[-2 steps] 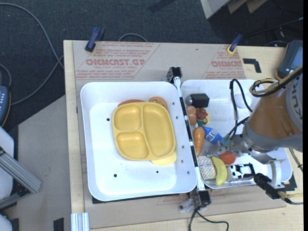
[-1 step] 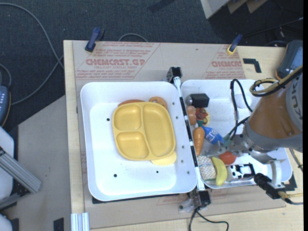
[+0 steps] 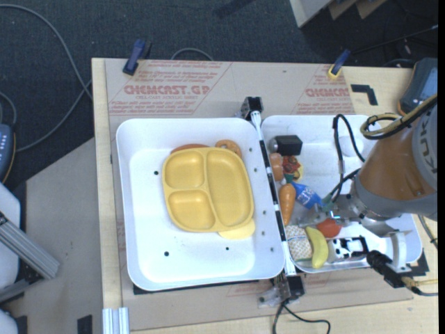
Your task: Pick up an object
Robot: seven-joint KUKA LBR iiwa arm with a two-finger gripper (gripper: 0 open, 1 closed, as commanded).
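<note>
The right bin point(image 3: 316, 134) holds several small items along its left side. A black block point(image 3: 287, 145) lies at the back, with small orange and red pieces point(image 3: 284, 165) just in front of it. An orange carrot point(image 3: 286, 202) lies against the bin's left wall, next to a blue item point(image 3: 306, 195). A red tomato-like piece point(image 3: 328, 227) and a yellow banana point(image 3: 317, 246) sit near the front. My gripper point(image 3: 346, 245) hangs low over the front of this bin, right beside the banana and the red piece. Nothing shows held in it.
The left bin point(image 3: 139, 207) bears a yellow divided plate point(image 3: 207, 188), with brown and orange items point(image 3: 226, 145) peeking out behind it. A pale checked item point(image 3: 297, 241) lies at the right bin's front left. Black cables point(image 3: 342, 145) loop over the right bin's back.
</note>
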